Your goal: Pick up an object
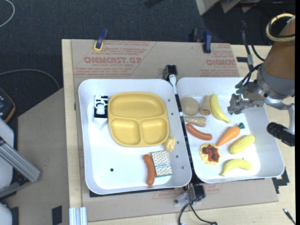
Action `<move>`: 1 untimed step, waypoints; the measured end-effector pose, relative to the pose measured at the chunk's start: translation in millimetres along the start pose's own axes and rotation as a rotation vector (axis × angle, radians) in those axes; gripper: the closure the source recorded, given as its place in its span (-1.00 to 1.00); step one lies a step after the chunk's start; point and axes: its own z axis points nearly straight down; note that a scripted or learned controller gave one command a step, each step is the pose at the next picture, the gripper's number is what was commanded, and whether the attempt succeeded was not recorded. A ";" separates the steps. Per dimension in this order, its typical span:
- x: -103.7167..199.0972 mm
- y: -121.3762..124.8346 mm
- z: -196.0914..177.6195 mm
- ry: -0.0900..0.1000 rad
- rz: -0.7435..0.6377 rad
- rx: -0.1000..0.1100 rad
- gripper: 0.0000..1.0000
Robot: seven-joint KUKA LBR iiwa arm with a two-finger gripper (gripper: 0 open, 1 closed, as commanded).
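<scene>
You have the gripper [240, 103] hovering over the right bin [276, 165], its fingers' spread impossible to tell, just beside the banana [218, 108], which looks light, stiff and slick, so take it across its narrow middle.

robot lab test bench

a grey arm [281, 74] over 2 white bins [89, 125] of toy food, on a board [140, 55] held by clamps [99, 40], with loose cables [28, 74] on dark carpet [47, 13].
</scene>
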 end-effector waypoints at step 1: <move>56.3 28.8 4.2 0.002 -0.005 0.001 1.00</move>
